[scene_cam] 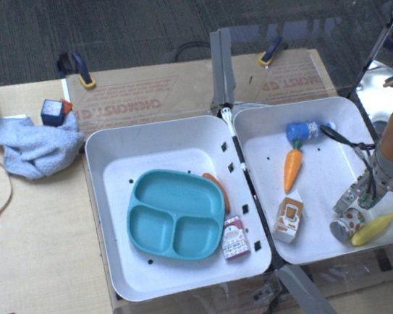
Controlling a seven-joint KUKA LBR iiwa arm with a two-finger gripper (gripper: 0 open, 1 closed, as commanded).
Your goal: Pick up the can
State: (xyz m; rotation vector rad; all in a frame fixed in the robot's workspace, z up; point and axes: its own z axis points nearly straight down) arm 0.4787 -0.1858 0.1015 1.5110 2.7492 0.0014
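Down at the right bin's point(299, 111) near right corner, the pincer point(358, 199) hangs low over the can point(347, 223); whether it is clenched or released I cannot tell, as the view there is too blurred. That can lies on its side, seemingly touching a banana point(373, 229). Further left in the same bin are a carton point(288, 220), a carrot point(292, 165) and a blue bottle point(302, 131). Next door, the left bin point(118, 223) holds a teal tray point(175, 213).
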